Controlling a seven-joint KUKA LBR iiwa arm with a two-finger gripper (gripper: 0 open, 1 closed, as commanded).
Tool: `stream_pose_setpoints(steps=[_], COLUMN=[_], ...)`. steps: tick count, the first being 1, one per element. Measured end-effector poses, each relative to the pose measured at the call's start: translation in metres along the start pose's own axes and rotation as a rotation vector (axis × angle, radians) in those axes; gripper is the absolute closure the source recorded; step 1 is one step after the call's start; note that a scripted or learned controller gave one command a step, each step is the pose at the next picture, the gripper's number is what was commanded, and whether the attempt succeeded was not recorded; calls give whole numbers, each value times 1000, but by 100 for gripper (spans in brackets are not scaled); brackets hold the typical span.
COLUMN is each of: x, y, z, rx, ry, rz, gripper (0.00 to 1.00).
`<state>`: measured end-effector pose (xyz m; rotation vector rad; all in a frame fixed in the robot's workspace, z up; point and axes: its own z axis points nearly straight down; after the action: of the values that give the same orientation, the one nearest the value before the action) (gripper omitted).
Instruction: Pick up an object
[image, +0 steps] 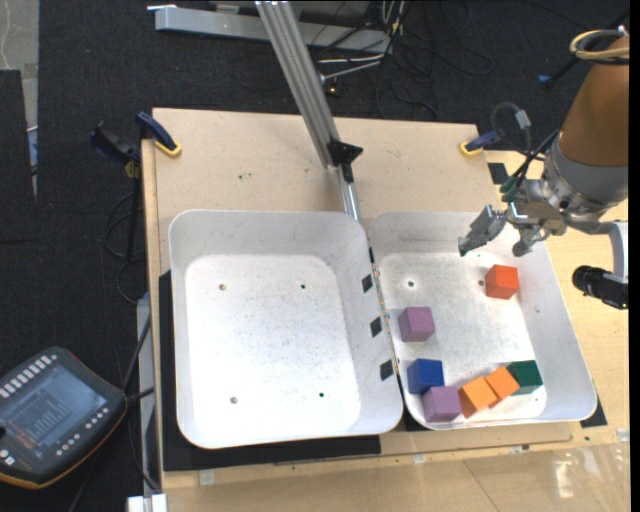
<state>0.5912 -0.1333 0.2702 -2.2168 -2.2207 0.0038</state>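
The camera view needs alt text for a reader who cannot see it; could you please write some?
A grey robot arm's gripper, fingers open and holding nothing, hangs above the far end of the right white bin, just beyond an orange cube. The same bin holds two purple cubes, a blue cube, another orange cube and a green cube, beside the left white bin.
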Motion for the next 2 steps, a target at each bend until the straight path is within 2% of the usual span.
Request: stream_pose_setpoints(steps=[1,2], x=[0,0], y=[1,2], z=[-2,41], rx=[-4,0], ry=[-1,-1], rz=[0,2], gripper=[0,0])
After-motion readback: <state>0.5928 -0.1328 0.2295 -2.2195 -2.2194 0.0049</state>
